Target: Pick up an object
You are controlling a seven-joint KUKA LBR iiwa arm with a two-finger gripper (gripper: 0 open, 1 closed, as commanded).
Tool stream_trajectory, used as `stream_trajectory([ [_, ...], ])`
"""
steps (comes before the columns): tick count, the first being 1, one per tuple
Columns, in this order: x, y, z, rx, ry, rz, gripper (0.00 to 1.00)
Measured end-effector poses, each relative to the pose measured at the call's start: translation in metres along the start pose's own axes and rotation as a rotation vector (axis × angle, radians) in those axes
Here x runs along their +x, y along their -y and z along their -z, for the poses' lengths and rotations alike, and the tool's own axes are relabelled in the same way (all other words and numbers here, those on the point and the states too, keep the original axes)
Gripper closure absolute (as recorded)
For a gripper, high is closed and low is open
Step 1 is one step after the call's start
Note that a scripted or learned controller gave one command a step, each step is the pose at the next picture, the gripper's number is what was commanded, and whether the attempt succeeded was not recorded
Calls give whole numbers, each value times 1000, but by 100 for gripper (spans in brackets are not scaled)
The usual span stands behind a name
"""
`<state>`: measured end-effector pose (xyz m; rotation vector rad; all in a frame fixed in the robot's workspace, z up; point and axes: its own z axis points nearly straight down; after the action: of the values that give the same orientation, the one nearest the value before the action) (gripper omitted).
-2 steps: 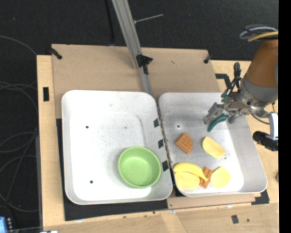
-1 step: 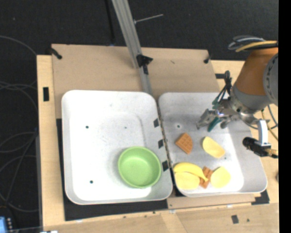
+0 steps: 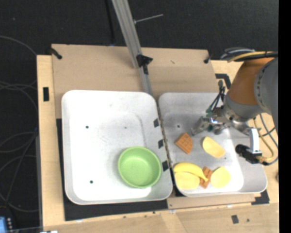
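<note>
Grey arm (image 3: pixel 250 89) from the right, end effector (image 3: pixel 206 124) lowered.

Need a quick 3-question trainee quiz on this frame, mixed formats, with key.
1. True or false: the green bowl sits in the left bin.
2. Multiple choice: which item lies nearest the gripper?
A. the bowl
B. the waffle piece
C. the banana
3. Fill in: the arm is over the ____ bin.

Key:
1. True. The bowl is in the left bin's lower right corner.
2. B. The waffle piece lies just below and left of the gripper in the right bin.
3. Right.
</note>
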<state>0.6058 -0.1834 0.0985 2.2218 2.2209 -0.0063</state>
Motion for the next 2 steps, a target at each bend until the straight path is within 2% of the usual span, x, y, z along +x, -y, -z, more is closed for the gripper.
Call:
stream_trajectory([
  [1, -1, -2, 14, -7, -1, -2, 100],
  [2, 1, -2, 79, -10, -2, 3, 100],
])
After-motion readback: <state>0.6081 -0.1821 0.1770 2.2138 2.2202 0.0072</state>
